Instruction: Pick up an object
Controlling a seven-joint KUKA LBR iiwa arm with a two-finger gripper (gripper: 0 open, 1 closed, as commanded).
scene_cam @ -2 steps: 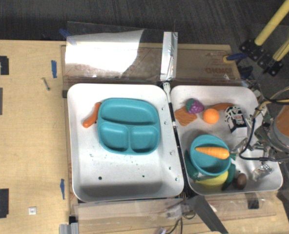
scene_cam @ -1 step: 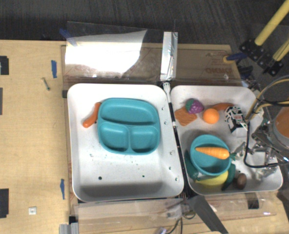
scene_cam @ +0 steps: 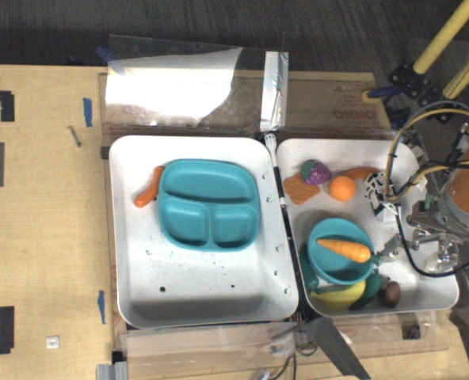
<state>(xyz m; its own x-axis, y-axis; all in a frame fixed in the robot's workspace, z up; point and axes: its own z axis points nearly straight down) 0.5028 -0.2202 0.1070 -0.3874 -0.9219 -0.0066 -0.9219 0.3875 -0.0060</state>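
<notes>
The right bin [scene_cam: 436,291] holds a teal bowl [scene_cam: 337,269] with an orange carrot [scene_cam: 344,249] lying across its rim. Under the bowl's front edge sits a yellow and green item [scene_cam: 341,295], with a small brown object [scene_cam: 390,292] beside it. Toward the back of this bin lie a purple grape bunch [scene_cam: 316,172], an orange ball [scene_cam: 342,188], a flat orange piece [scene_cam: 298,190] and a black-and-white item [scene_cam: 375,188]. My gripper [scene_cam: 393,248] hangs low at the bin's right side, just right of the bowl, with cables looping above it.
In the left bin [scene_cam: 139,275] a teal divided plate [scene_cam: 209,204] lies at the centre, and an orange sausage-shaped toy [scene_cam: 148,187] rests against its left edge. A shiny foil sheet [scene_cam: 171,93] lies behind the bins. Yellow poles [scene_cam: 448,26] stand at the far right.
</notes>
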